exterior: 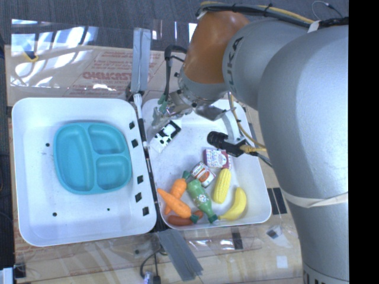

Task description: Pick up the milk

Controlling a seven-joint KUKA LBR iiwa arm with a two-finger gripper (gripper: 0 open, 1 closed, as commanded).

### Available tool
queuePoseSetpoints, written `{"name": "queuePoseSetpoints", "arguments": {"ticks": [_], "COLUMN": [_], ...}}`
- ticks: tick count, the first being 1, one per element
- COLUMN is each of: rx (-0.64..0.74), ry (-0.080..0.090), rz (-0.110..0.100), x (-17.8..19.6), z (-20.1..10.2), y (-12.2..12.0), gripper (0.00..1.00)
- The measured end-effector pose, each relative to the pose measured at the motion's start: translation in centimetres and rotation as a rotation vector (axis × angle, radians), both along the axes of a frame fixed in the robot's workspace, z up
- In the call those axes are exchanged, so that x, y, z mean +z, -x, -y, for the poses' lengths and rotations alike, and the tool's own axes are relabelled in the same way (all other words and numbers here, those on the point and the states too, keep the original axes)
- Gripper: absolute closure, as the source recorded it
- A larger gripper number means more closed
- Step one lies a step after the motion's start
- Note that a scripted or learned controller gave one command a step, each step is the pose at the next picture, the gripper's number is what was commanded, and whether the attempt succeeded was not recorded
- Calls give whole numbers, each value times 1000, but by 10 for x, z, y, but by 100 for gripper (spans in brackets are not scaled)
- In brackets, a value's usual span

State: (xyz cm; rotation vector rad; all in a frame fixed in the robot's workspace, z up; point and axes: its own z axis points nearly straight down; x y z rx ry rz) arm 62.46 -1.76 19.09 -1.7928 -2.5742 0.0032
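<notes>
1. Bench surface: you see two white bins, the right bin (251, 209) under the arm.
2. Gripper (161, 116) hovers at the right bin's far left corner; you cannot tell its state.
3. Milk (216, 158) lies mid-bin, beside the corn (222, 184).

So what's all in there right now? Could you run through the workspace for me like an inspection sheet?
Surface: two white bins; left bin, right bin.
Job's things: milk carton in the right bin, beside the corn, untouched.
Clutter: banana, carrot, green bottle, small can, red item at the near wall; blue divided tray in the left bin.
Grippers: gripper low at the right bin's far left corner, holding nothing visible.
Cables: yellow and black cables atop the arm.
Surroundings: clear panels behind the bins.
</notes>
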Motion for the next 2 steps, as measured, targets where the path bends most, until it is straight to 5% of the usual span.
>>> {"name": "queuePoseSetpoints", "arguments": {"ticks": [1,2], "rx": [-1,89], "ry": [0,0], "rz": [-1,-3], "x": [-1,-2], "z": [1,49], "y": [0,33], "gripper": [0,0]}}
